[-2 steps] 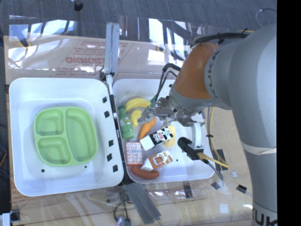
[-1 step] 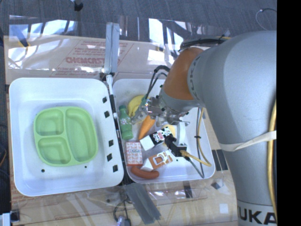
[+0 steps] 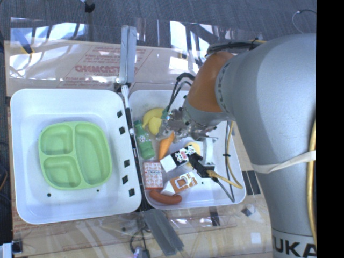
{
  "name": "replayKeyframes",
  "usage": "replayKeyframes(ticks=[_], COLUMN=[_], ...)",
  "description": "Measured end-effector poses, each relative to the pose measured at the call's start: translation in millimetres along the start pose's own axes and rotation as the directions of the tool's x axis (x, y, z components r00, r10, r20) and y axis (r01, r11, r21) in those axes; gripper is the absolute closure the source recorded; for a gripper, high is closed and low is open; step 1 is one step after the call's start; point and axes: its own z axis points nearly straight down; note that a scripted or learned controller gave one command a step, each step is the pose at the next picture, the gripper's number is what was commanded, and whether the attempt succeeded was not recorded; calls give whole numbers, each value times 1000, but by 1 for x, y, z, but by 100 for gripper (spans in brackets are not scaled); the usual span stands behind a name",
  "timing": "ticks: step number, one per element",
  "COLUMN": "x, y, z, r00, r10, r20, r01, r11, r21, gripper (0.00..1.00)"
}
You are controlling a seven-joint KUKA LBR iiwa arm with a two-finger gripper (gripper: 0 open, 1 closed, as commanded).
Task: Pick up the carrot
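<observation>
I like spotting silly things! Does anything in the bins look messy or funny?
Nothing is spilled or broken. The right bin is crowded: the carrot lies slanted under the tool, beside a yellow fruit, a green bottle and a sausage. The green plate sits neatly in the left bin.

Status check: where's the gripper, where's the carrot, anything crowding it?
Gripper low in right bin, over carrot's top. Carrot lying in bin. Crowded: green bottle beside, yellow fruit above.
</observation>
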Motion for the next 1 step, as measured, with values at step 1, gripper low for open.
replayKeyframes(ticks=[1], x=[64], y=[11], z=[-91], r00=[998], r10=[62], r20=[-3], r01=[-62], r11=[998], r21=[0], gripper=[100])
